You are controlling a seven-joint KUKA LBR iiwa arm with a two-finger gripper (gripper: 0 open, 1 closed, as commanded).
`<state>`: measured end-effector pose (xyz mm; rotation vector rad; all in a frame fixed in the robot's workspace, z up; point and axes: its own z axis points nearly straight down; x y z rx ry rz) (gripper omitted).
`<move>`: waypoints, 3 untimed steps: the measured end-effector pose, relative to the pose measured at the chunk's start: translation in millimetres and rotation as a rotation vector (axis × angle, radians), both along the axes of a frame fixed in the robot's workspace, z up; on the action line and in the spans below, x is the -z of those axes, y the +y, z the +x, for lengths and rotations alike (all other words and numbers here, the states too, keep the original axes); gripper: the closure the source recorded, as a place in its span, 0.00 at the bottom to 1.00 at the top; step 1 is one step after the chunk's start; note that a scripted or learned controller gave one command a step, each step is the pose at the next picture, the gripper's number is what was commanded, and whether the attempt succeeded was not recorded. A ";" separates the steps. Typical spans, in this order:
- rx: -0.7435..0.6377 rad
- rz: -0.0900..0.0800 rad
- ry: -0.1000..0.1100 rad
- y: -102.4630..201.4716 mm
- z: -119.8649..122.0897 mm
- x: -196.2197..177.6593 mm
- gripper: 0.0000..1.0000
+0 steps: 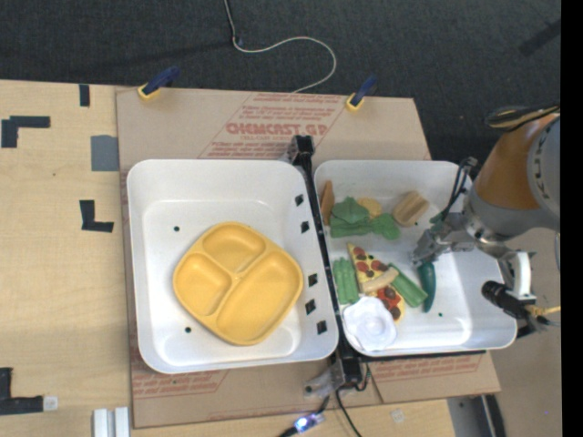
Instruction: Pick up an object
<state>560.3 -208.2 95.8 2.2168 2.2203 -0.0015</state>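
Green pepper [425, 283] lies just below jaws [428, 251].

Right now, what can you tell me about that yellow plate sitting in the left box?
The yellow plate looks like smooth moulded plastic, squarish with rounded corners, split by raised ridges into three compartments: one large and two smaller. Nothing lies in any of them. It rests flat on the floor of the left white bin, turned at an angle to the bin's walls and lying toward its near side. The toy foods are all in the other bin, and the arm is over there too.
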 end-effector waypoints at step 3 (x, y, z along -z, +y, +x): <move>0.000 0.003 0.000 19.4 13.1 -130.0 1.00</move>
